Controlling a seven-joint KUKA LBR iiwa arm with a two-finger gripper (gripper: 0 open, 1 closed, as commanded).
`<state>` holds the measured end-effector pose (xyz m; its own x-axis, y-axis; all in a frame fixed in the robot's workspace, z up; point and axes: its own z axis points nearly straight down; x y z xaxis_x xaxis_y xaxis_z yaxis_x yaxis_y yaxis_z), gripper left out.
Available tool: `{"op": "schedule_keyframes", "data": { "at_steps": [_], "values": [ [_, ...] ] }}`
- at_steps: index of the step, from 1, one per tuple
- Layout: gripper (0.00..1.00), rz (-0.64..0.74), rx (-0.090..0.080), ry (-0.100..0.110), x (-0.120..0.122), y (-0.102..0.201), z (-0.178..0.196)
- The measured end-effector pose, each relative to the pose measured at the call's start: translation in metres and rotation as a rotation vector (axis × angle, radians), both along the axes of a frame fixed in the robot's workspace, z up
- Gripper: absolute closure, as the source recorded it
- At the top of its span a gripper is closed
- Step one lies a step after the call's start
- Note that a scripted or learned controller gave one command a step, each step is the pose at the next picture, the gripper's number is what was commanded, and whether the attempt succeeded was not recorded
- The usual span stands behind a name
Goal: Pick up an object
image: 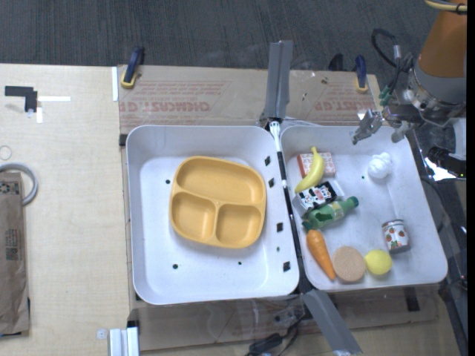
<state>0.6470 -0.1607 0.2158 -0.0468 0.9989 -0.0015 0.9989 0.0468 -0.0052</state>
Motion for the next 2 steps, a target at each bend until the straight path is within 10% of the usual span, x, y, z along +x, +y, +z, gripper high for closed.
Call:
{"op": "schedule_keyframes", "data": {
  "at_steps": [1,2],
  "values": [
    [0.0,0.106,0.003,0.003,-0.088,0.034,-0.079],
    [0.0,0.152,-0.003,-0.027,-0.044,0.034,-0.105]
  ]
}}
